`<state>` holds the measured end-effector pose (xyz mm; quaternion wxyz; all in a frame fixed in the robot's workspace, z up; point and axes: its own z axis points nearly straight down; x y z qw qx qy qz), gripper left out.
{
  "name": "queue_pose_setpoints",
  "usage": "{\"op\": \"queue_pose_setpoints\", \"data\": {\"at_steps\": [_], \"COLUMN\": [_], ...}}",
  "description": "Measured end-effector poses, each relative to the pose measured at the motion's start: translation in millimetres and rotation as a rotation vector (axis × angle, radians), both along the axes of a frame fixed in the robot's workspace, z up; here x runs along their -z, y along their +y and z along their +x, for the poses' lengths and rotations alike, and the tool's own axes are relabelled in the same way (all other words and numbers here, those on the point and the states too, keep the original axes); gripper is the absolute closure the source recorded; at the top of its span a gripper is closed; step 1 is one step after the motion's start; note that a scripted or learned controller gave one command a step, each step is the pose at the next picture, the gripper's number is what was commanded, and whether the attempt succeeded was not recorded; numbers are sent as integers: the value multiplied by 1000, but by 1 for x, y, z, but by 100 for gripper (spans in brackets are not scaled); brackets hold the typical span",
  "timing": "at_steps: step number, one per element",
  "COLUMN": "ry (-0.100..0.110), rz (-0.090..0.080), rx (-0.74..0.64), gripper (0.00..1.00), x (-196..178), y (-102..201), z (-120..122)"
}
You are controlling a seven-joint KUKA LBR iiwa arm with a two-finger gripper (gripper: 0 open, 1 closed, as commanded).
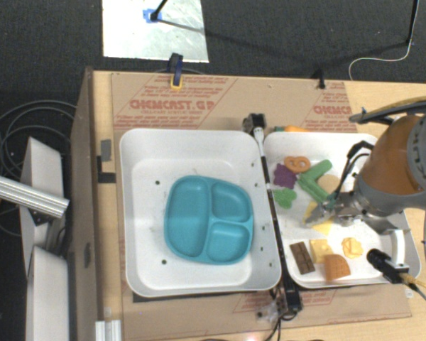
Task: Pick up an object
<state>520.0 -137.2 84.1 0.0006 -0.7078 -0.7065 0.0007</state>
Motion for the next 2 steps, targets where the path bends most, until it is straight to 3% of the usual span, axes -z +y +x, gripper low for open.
{"op": "queue_pose_setpoints", "data": {"at_steps": [1,2], "ry": [-12,3], "rz": [-2,1], "rx": [-10,-2], "gripper": [0,0], "x": [-49,2], "y": [13,10], "z": [68,26]}}
